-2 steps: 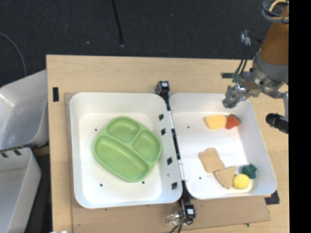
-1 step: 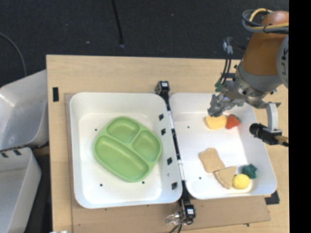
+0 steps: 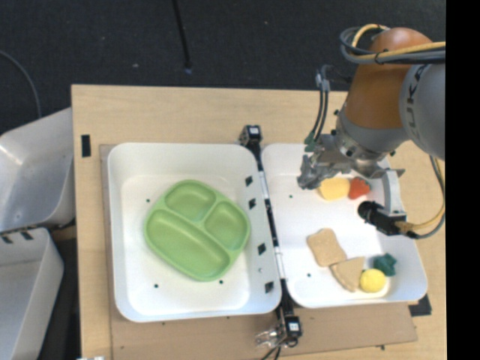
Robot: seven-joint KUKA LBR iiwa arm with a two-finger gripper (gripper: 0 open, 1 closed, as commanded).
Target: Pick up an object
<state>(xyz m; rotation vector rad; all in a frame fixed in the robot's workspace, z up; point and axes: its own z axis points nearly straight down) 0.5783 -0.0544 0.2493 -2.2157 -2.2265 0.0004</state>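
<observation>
**Arm low over the right bin**

The arm (image 3: 390,88) reaches into the right bin (image 3: 292,201). The left bin (image 3: 120,291) holds a green plate (image 3: 196,229). The gripper (image 3: 324,172) sits beside a yellow piece (image 3: 334,189); its grip cannot be told.

Green divided plate (image 3: 196,229) in left bin (image 3: 120,291), hand (image 3: 315,172) (fingers unclear) over right bin (image 3: 300,291)

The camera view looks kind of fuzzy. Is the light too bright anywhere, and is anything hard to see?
In the camera view, everything is slightly soft; the white bins glare brightly, washing out their rims; the green plate stays clear; the gripper is dark and blurred, casting a faint shadow.
</observation>
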